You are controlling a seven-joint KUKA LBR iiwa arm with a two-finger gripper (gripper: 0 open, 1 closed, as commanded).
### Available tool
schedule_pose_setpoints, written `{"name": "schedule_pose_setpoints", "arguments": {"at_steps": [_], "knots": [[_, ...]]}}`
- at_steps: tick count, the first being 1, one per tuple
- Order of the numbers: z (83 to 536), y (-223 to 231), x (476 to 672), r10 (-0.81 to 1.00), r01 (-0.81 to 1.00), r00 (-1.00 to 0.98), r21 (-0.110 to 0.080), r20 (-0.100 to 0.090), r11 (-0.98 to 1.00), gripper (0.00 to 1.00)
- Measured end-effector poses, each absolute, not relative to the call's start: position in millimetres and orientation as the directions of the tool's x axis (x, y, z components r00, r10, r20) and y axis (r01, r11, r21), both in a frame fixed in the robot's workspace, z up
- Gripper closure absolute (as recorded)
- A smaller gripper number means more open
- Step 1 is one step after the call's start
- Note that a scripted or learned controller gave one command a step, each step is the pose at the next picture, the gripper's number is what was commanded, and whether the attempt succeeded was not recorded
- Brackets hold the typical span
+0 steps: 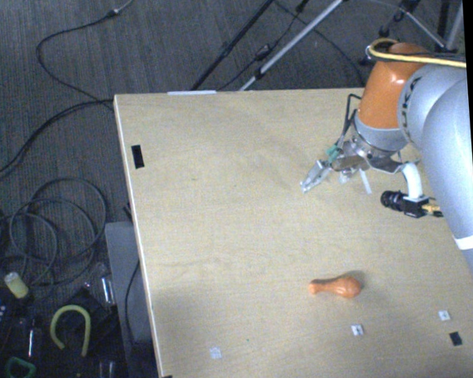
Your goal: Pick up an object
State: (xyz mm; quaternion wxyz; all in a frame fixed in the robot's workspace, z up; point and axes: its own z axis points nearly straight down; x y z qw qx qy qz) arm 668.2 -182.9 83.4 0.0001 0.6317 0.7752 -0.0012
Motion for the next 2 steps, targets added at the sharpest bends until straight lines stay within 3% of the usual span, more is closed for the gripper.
{"name": "schedule_pose_setpoints", "arguments": {"at_steps": [1, 2], "knots": [[84.2, -146.5, 668.7, 0.799, 0.799, -0.602, 0.001, 0.0, 0.602, 0.0], [93.6, -145.5, 669.3, 0.8, 0.8, -0.601, 0.006, 0.001, 0.601, 1.0]]}}
